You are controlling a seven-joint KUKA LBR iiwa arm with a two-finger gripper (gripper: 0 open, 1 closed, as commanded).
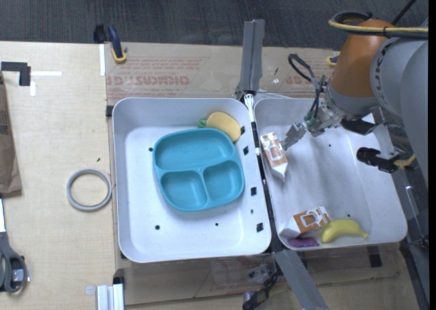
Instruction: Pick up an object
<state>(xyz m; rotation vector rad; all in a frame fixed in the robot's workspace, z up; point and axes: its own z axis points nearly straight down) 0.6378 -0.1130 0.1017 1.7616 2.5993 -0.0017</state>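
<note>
End effector point(294, 135) hovered low in right bin point(381, 193), near carton point(274, 154) by left wall; open/closed state unclear. Risk: glancing off tilted carton, knocking it away.

White/orange carton point(274, 154) leans vs right bin's left wall; banana point(343, 231), small box point(312, 221) at front.

Grey arm point(409, 63) with an orange band point(357, 56), black cables, and a slim metallic gripper point(294, 137).
</note>
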